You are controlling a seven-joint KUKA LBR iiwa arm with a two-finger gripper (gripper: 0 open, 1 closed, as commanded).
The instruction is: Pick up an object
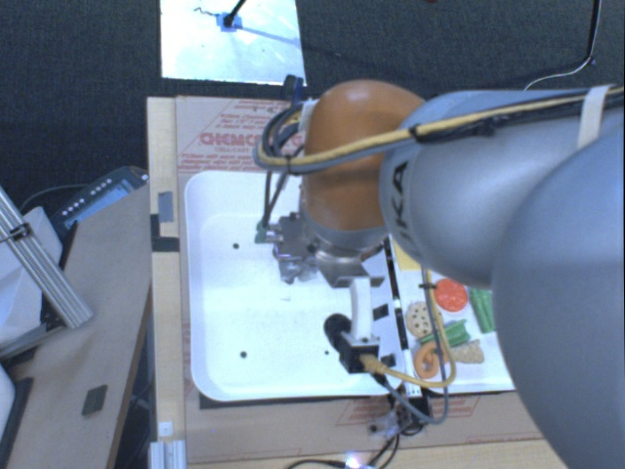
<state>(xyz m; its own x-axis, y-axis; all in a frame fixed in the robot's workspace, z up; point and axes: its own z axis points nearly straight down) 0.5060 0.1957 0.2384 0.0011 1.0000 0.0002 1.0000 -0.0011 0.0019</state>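
Arm [508, 213] foremost | pincer [293, 257] over left bin [225, 301], state cannot tell | toys [451, 294] apart, right bin [483, 383]

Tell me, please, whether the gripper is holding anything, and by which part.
It cannot be told: the gripper hangs over the left bin, its tip too blurred to judge.

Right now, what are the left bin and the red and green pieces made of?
Left bin: probably moulded plastic, smooth white, rounded corners. Red piece and green piece: likely plastic or rubber toys, flat saturated colour; too small to be sure.
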